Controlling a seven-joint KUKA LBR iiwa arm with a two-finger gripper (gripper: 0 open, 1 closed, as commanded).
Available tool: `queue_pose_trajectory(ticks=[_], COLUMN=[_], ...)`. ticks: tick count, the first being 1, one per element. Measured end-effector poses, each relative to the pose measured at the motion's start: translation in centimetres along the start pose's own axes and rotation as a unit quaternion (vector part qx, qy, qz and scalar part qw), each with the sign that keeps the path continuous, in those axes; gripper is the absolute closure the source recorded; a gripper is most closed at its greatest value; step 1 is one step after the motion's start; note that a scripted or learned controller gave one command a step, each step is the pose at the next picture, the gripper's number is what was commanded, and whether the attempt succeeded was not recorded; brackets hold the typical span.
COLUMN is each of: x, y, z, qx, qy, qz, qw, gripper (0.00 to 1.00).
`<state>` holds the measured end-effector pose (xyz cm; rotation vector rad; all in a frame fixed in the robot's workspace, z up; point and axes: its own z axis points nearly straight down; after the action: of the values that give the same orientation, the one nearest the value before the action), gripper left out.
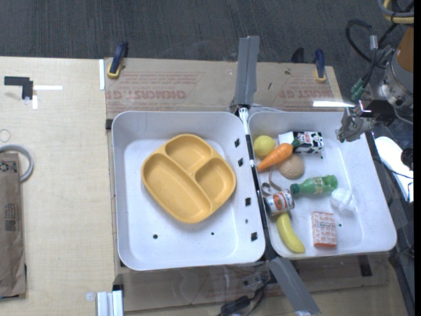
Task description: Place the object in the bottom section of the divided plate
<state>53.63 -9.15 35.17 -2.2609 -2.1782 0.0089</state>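
A yellow divided plate [146, 176] lies in the left bin [131, 242], with two small sections toward the back and right and one large section toward the front left; nothing lies on it. My gripper [347, 130] hovers over the back right corner of the right bin [375, 242], right of a black-and-white carton [308, 141]. Nothing shows in its grasp. Below it in that bin lie a lemon [264, 145], a carrot [277, 155], a brown round object [292, 168], a green bottle [315, 185], a small can [280, 202], a banana [289, 234] and an orange box [323, 230].
A white crumpled item [343, 199] sits beside the green bottle. A grey divider bar [247, 64] runs between the bins at the back. Cables and the arm's body [395, 84] crowd the right side. A brown bag [10, 222] lies at the far left of the bench.
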Motion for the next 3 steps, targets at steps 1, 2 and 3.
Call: queue_pose_trajectory(ticks=[1, 2, 3], x=[3.4, 3.4, 7.5], y=[8.5, 8.5, 3.0], z=[1.4, 1.4, 10.3], qx=[-0.001, -0.001, 0.0], qy=[0.0, 0.0, 0.0], qz=[0.153, 0.153, 0.146], qw=[0.9882, 0.9882, 0.9893], gripper=[1.0, 0.0, 0.0])
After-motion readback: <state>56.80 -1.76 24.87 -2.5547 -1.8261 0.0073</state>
